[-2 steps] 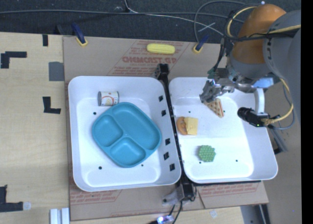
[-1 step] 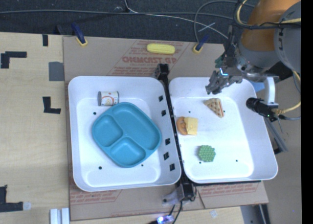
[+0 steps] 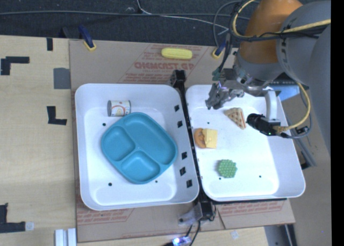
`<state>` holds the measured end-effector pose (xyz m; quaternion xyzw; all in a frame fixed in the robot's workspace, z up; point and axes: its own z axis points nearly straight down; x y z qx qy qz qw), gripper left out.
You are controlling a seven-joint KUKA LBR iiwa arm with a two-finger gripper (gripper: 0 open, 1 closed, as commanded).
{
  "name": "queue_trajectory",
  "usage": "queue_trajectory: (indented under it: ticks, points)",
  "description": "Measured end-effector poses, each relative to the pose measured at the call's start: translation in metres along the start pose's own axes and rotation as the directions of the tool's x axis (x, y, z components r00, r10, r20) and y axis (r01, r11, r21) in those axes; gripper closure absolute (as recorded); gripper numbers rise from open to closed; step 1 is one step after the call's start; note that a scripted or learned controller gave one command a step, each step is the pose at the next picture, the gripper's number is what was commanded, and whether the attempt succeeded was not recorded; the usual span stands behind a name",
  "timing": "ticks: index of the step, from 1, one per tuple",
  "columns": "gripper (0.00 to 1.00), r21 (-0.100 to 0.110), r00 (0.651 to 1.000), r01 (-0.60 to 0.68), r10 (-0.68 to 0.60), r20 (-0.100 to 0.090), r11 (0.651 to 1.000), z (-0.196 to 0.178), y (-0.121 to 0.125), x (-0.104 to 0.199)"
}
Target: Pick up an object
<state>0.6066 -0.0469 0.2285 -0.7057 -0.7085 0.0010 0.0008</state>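
Even, bright overhead light here, and the two shallow white plastic bins (image 3: 86, 148) glare almost to washout. Shadows stay soft and short. The picture is slightly grainy, with mild softness throughout.

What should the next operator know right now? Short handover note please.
Gripper: over the far left part of the right bin, nothing visible between its fingers; open or shut can't be told.
Right bin: pizza-slice toy just right of the gripper, sandwich-like toy near the left wall, green bumpy ball toward the front.
Left bin: blue divided tray, small can lying behind it.
Yellow banana-like toy on the cardboard behind the bins.
Done: nothing picked.
Left: grasp and lift one object; the pizza slice is nearest.
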Motion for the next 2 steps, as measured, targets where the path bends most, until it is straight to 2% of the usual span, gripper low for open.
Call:
queue_trajectory:
  ticks: [1, 2]
  points:
    - [1.0, -0.002, 1.0, 0.002, -0.002, -0.001, 1.0, -0.006, -0.003, 0.055]
    - [1.0, 0.0, 1.0, 0.001, -0.001, -0.001, 1.0, -0.007, -0.02, 0.1]
